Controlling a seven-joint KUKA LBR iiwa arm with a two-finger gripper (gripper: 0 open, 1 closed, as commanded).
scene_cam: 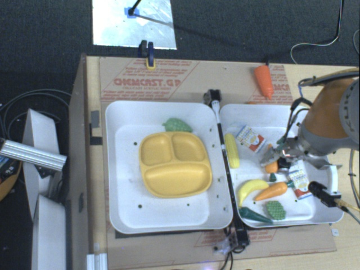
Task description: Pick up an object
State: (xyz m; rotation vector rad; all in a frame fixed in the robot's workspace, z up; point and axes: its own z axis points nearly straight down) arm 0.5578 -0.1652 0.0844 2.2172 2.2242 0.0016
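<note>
Claw (279,157) is down in the right bin (256,114), low over the clutter near that bin's centre; can't tell if it's apart or together, too small and blurred. Small orange piece (272,167) sits right under it, looks like the target, but nothing visibly clamped, so I'd call this the reach/descend step, grasp not confirmed. Other candidates relative to the right bin: carrot (270,192) and banana (251,189) toward its near side, corn (231,150) along its left wall, green block (275,210) at the near edge, packet (250,138) toward the far side. Next move: settle on the orange piece, close, lift straight up; tight packing means neighbours could get nudged
</note>
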